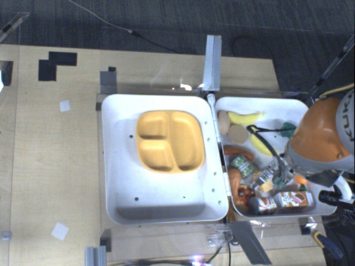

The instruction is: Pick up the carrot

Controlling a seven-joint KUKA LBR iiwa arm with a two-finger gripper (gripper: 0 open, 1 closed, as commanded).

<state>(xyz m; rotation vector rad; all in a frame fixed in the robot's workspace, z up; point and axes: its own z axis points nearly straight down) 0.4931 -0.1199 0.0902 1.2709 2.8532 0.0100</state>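
Carrot [234, 180]: lying in the right bin [260, 100], hard against its left wall, in the lower half, long axis roughly along that wall. Orange, partly crowded by neighbours, so full outline hard to make out. Just above it, a green packet [242, 163] and a reddish sausage-shaped item [237, 150]. Below and to its right, a jumble of small packs, too mixed to name.

Gripper [274, 175]: down among the clutter in the middle of the same bin, to the right of the carrot and apart from it. Grasp state: cannot tell, tip lost among the items. Nothing seen lifted. Above the wrist, the orange band [320, 133], looming over the bin's right side.

Elsewhere in the right bin: a banana [246, 117] near the top edge, a brown round item [237, 133] just below it, a bottle [293, 199] lying along the bottom wall.

Left bin [119, 165]: holding a yellow plate [169, 140] with three compartments, set towards its upper middle.
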